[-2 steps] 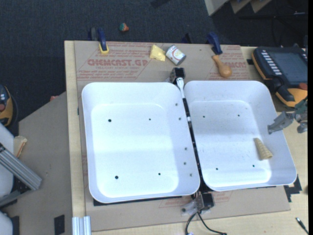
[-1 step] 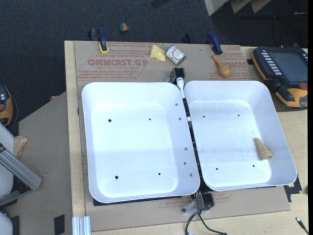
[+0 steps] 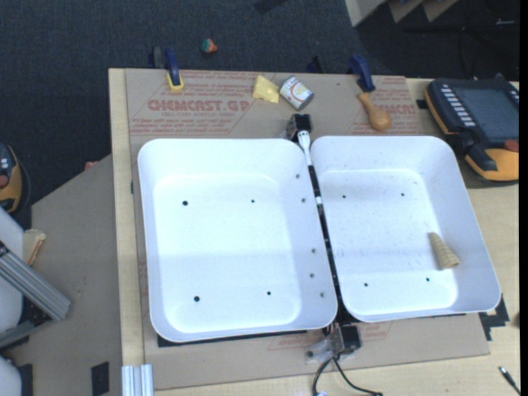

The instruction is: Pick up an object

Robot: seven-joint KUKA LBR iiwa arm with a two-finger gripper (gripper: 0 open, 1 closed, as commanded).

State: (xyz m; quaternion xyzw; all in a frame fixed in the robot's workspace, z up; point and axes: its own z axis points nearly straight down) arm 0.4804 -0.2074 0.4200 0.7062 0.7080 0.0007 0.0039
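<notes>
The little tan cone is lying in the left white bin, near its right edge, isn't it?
Not quite. The little tan cone lies in the right white bin, near its right edge, not the left white bin. The camera view shows this.

Clutter on the bench beyond the two white bins

Behind the left bin (image 3: 157,221)'s far rim: a yellow wedge (image 3: 265,89), a small box (image 3: 296,92), a wooden-handled tool (image 3: 374,112); a teach pendant (image 3: 481,122) lies far right.
</notes>
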